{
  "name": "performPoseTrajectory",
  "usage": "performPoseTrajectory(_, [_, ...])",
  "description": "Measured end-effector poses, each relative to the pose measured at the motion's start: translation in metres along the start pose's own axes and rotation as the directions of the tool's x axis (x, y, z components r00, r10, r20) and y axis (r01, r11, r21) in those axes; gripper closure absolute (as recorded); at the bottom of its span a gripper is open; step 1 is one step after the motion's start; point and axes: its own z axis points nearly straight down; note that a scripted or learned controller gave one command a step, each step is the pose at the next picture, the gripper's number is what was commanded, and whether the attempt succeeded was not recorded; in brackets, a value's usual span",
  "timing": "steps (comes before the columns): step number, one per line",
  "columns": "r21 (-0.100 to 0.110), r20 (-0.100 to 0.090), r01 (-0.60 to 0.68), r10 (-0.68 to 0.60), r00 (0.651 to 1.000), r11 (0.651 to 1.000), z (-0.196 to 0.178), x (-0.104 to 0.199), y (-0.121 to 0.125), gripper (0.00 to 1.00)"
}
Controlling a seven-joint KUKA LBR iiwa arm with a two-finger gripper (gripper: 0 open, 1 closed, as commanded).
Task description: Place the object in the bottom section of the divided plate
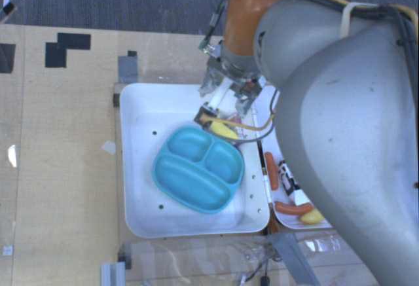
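Observation:
A blue divided plate (198, 170) lies in the middle of the left white bin (141, 147), with two small sections at its upper right and one long section at its lower left. My gripper (226, 98) hangs over the bin's back right part, just above the plate's upper right rim. A small yellow object (224, 129) shows right under the gripper at that rim. Whether it is held or resting there cannot be made out.
The right bin (278, 216), mostly hidden by the arm, holds an orange stick (270, 170), an orange sausage shape (294, 208), a yellow piece (313, 216) and a black-and-white item (289, 181). Wooden bench top extends to the left.

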Motion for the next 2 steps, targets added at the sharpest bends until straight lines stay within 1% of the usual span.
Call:
performPoseTrajectory(1, [-0.002,-0.002,-0.109,0.109,0.994,0.994,-0.111,-0.051,-0.022,0.0])
performPoseTrajectory(2, [0.0,0.0,-0.065,0.065,0.998,0.998,-0.148,-0.136,-0.033,0.0])
